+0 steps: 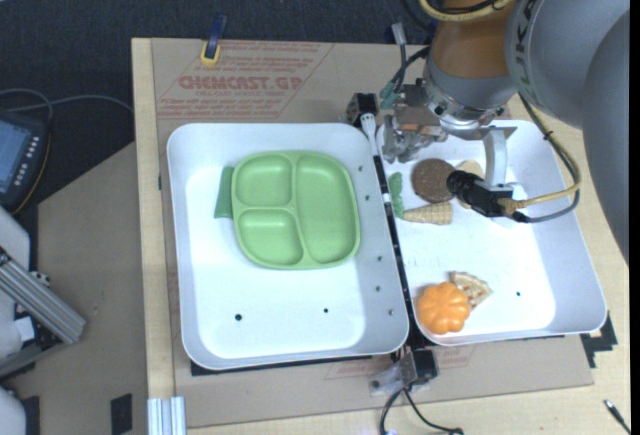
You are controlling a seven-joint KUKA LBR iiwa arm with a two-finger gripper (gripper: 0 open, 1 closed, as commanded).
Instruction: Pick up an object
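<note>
Camera view gave us, nearest, the orange pumpkin [443, 308] at the right bin's [560, 293] front edge, then the cone [428, 214] and brown disc [432, 179] further back. That flat, round, dark disc lay just beside the gripper [405, 138], toward the near side. We couldn't tell how the gripper stood.

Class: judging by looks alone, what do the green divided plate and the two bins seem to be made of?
Green divided plate: probably moulded plastic, matte; uniform colour, rounded compartment ridges. Left bin and right bin: likely smooth white plastic, slightly glossy, with soft rounded rims; coated metal cannot be excluded.
</note>
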